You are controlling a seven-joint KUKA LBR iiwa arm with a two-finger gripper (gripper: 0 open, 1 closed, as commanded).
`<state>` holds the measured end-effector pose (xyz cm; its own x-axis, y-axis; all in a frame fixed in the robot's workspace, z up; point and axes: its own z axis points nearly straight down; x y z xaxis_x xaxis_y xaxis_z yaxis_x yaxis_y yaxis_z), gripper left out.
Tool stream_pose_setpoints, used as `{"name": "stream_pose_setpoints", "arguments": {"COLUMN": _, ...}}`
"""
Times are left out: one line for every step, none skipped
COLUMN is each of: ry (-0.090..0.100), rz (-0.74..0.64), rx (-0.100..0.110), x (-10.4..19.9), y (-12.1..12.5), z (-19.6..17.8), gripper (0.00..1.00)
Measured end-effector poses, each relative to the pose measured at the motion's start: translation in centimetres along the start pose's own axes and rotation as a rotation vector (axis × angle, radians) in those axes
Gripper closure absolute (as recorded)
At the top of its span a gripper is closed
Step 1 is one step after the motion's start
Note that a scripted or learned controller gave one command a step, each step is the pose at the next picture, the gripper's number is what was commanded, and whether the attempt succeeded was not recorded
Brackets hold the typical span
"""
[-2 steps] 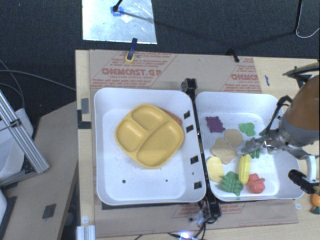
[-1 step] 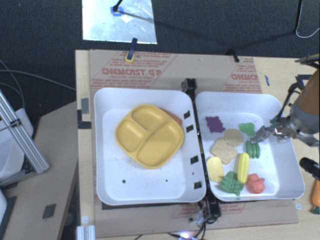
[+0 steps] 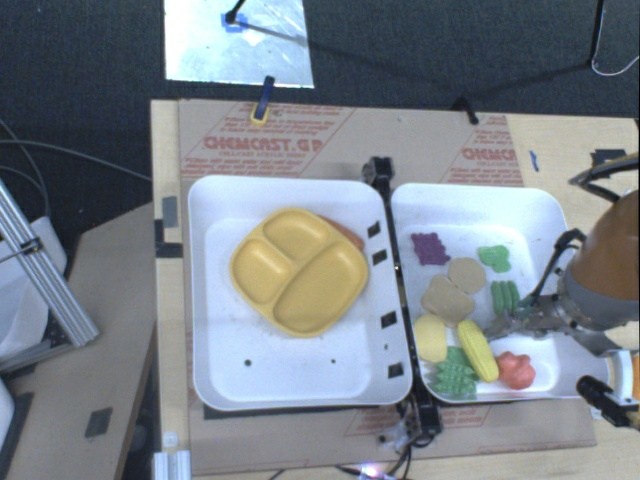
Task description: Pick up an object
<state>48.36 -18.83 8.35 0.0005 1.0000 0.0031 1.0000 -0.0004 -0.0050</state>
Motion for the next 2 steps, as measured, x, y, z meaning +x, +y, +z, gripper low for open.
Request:
{"name": "stream_pose_setpoints", "arguments": {"ry": -0.004, "rz": -0.006, "rx": -0.008, "x": 0.8, "y": 2.6, "z": -0.1, "gripper": 0.0}}
{"name": "stream_pose_setpoints", "arguments": {"ry": -0.004, "rz": -0.011, "rx": -0.013, "x": 5.6, "y": 9.7, "z": -0.2, "gripper": 0.0}}
